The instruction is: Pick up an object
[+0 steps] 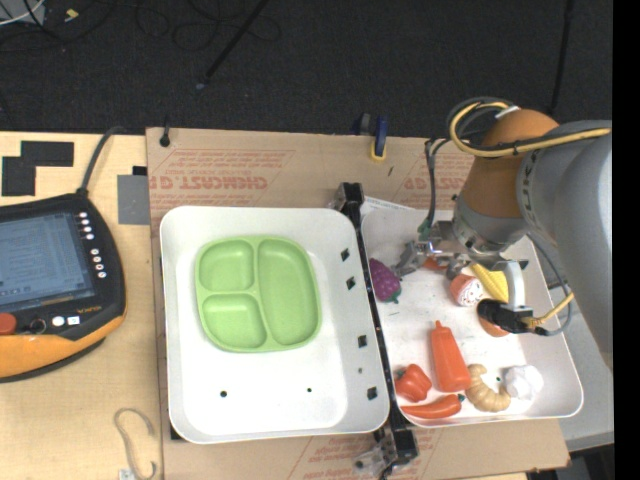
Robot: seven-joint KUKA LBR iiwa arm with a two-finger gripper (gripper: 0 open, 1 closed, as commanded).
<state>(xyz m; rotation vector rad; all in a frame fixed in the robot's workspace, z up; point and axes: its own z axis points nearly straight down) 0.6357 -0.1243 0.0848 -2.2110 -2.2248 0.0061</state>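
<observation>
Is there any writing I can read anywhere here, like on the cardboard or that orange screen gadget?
Cardboard sheet under the bins: large red print, upside down to the camera and too blurred to read.
Cardboard's front edge: more red print, too blurred to read.
Handheld controller with orange casing: lines of text on its screen, too small to read.
White bins and toy food: no writing that I can see.

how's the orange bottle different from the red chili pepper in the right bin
The orange bottle is a thick, straight body with a narrow cap end pointing toward the bin's far side; the red chili pepper is slim, curved and tapered. The bottle lies lengthwise front to back, while the pepper lies crosswise near the front wall. The bottle is orange, the pepper a deeper red. Both lie flat in the right bin, away from the gripper.
</observation>
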